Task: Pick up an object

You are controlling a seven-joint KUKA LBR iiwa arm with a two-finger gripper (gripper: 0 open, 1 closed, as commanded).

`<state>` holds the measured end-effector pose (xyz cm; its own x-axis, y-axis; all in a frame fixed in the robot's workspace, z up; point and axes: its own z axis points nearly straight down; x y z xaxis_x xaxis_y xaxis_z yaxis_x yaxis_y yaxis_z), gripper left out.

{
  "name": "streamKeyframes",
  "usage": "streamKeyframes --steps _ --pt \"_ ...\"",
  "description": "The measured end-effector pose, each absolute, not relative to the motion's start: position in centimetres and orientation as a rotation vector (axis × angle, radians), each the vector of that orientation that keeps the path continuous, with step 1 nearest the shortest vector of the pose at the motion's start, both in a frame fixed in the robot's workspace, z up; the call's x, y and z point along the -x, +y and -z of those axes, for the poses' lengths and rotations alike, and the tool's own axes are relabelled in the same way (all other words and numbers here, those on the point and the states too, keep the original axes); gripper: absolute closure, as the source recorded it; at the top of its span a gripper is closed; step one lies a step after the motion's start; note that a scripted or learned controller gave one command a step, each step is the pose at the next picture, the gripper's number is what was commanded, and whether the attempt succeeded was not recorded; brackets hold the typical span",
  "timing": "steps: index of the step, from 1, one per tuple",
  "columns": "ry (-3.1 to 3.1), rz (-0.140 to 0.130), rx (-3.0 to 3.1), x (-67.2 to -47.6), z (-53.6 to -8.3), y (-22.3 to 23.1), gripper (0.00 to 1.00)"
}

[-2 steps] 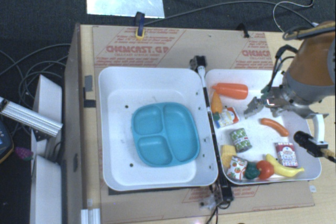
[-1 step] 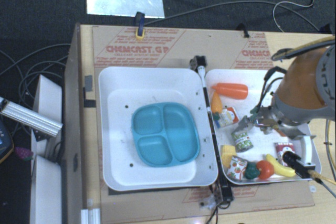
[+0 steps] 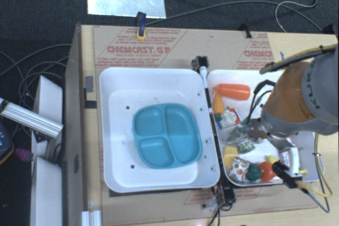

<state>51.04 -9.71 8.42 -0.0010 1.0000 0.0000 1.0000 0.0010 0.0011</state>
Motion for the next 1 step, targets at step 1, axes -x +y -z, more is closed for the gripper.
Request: streamKeyframes --steps 1 --pt "2.224 -0.002 -2.216 -56.50 -8.45 -9.92 0.00"
